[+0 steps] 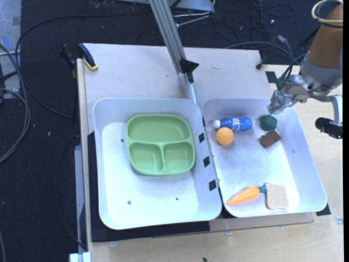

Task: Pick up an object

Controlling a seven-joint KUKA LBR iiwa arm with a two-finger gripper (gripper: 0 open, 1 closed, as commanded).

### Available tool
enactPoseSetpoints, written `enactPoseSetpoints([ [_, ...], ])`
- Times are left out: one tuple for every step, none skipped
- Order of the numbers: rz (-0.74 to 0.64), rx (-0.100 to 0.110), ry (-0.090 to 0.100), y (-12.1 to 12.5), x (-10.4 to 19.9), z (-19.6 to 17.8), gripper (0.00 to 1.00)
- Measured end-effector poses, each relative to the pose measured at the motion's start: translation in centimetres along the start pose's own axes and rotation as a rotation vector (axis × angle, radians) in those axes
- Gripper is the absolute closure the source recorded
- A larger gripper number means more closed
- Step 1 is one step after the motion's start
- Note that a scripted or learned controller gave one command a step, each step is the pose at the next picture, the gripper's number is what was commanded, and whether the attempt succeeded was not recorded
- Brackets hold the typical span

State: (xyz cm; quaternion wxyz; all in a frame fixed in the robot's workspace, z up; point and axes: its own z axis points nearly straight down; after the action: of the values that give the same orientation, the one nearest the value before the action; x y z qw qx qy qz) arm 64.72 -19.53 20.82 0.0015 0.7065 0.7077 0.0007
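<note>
Camera view looks down at a slant on a table (163, 64) that carries two shallow white bins side by side. From the right comes the grey arm (327, 53) with its orange band, and its claw (275, 107) hangs over the upper right corner of the right bin (305, 162), just above a dark green ball (268, 122). Whether the claw is spread or clenched I cannot tell, since it is small and blurred against the bin's rim; nothing can be made out in its grip.

Several things lie loose in the right bin. A blue bottle with a white cap (235, 124) lies on its side near the top edge, cap to the left. An orange ball (224, 136) sits just below it, touching or nearly touching the bottle. The dark green ball lies to the right of the bottle, and a small brown block (270, 139) rests just below that ball, tilted. Near the bottom edge a toy carrot (244, 196) lies at a slant, its green end close beside a tan slice of bread (276, 196).

In the left bin (109, 190) a light green divided plate (161, 144) with three compartments lies flat, towards the upper middle.

A slanted metal post (169, 29) crosses the table from the top and ends between the two bins.
</note>
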Motion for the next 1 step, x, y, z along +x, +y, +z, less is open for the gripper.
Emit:
enactPoseSetpoints([
  [0.0, -0.001, 0.0, 0.1, -0.01, -3.21, 1.0],
])
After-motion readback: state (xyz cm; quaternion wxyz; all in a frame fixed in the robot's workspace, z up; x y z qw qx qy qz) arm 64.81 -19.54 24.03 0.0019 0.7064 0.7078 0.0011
